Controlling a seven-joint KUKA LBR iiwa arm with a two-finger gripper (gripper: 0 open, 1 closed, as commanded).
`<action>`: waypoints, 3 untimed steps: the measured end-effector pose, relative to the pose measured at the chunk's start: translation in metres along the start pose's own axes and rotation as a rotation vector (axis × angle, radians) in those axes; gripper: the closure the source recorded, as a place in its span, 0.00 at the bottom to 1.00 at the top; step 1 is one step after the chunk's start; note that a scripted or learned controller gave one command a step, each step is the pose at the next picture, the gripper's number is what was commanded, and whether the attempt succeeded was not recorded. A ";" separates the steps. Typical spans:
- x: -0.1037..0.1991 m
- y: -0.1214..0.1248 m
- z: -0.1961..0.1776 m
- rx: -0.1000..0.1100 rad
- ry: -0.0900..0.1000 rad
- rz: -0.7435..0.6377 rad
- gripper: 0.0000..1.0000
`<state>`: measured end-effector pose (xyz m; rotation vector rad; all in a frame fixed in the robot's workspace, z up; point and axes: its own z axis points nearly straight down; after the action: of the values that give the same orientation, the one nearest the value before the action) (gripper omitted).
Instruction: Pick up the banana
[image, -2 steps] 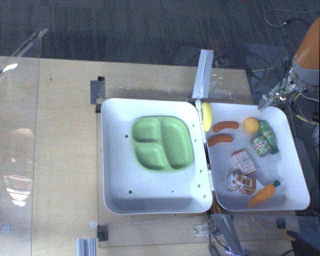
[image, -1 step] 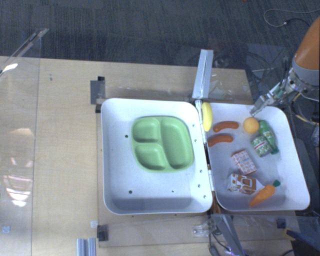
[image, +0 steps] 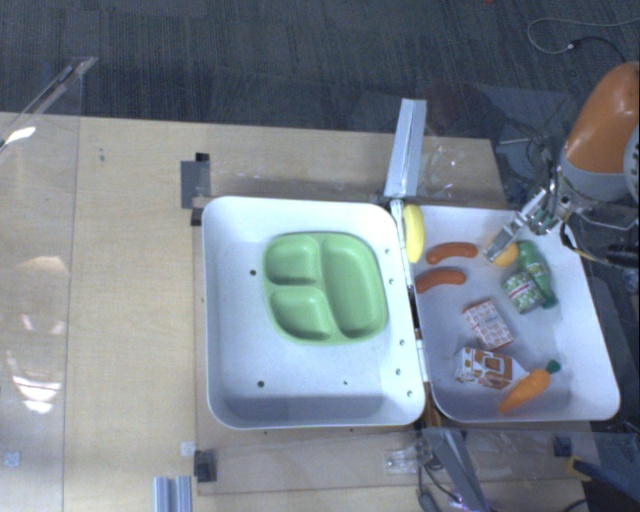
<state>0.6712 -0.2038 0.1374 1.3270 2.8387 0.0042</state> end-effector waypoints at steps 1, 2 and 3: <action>0.027 -0.034 -0.065 -0.001 -0.002 -0.091 0.00; 0.007 -0.009 -0.033 -0.001 -0.001 -0.151 0.00; 0.038 -0.048 -0.082 -0.001 -0.002 -0.256 0.00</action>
<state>0.6091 -0.2050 0.2189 0.9532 2.9827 0.0027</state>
